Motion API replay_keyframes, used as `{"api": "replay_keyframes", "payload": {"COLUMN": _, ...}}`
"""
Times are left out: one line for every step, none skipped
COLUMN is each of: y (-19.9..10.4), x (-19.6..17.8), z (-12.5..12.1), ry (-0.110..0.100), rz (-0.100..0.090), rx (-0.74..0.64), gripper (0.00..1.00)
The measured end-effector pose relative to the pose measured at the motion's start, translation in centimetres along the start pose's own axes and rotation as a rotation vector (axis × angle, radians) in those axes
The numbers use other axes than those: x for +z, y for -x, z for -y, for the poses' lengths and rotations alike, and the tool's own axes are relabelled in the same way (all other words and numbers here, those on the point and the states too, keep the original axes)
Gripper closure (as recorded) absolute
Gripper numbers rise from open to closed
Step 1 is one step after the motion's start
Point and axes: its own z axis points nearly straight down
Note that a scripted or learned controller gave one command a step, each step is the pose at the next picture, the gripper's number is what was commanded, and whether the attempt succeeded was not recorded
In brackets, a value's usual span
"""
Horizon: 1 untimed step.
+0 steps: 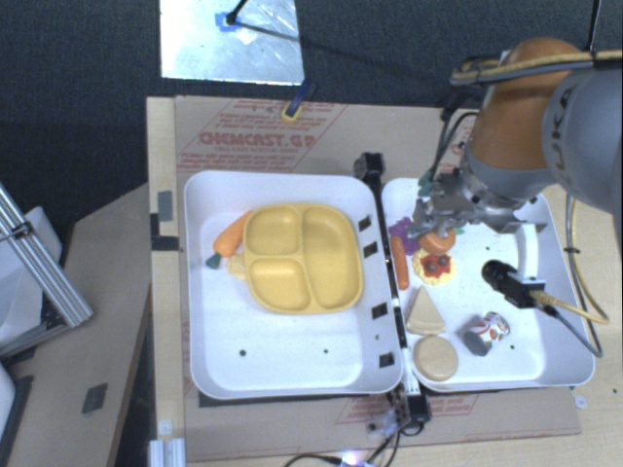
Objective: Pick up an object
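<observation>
My pincer [435, 230] hangs over the right bin [560, 353], close to its far left corner, right above a small orange-red toy [437, 242] that rests on a round yellow piece with red spots [433, 268]. The toy is small and rounded, too blurred to give it a long axis or heading. A purple piece [401, 229] lies just left of it, and a slim orange stick [398, 262] runs along the bin's left wall, its long axis far to near. My wrist hides the pincer tips, so I cannot tell how the pincer stands
</observation>
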Motion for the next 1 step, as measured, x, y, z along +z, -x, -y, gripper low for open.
{"api": "replay_keyframes", "payload": {"y": -0.18, "x": 1.96, "z": 0.54, "ry": -0.001, "rz": 0.001, "rx": 0.003, "gripper": 1.0}}
